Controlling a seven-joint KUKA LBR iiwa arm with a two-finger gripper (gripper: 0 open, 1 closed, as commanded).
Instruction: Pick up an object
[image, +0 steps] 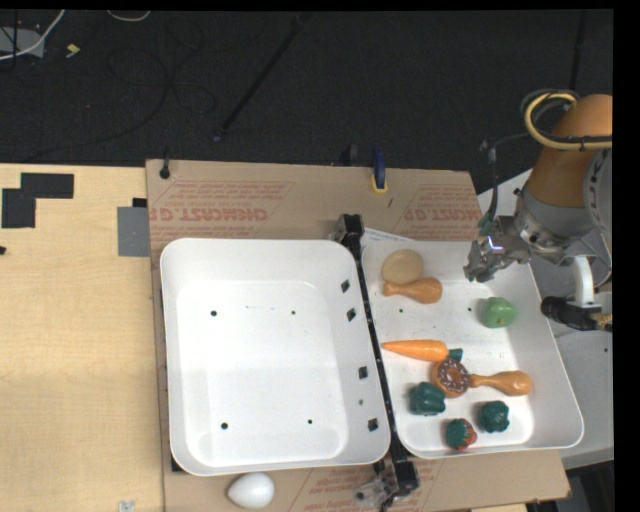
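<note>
- The gripper (484, 262) hangs over the upper right part of the right bin (560, 400), with the arm (560, 185) reaching in from the right edge of the bench.
- Whether its jaws are spread or pressed together cannot be told from this angle; nothing is seen between them.
- Judged from this, the pick is at the approach step: no object has been lifted and the toys all lie on the bin floor.
- Nearest the gripper are the green ball (497, 313), just below and to its right, and the drumstick (410, 280), to its left near the bin's upper left corner.
- Further down lie the carrot (415, 350), a brown disc (452, 376) touching an orange club (497, 381), and three dark green pieces (427, 399) near the lower rim.
- The left bin (180, 300) holds nothing for the task; a white egg (250, 491) sits outside it, on the cardboard at its lower edge.
- The next move likely calls for centring over one target, probably the green ball, then descending so that the ball sits between the jaws.
- A round ball may roll away from a closing grip, so an off-centre descent risks a miss.
</note>
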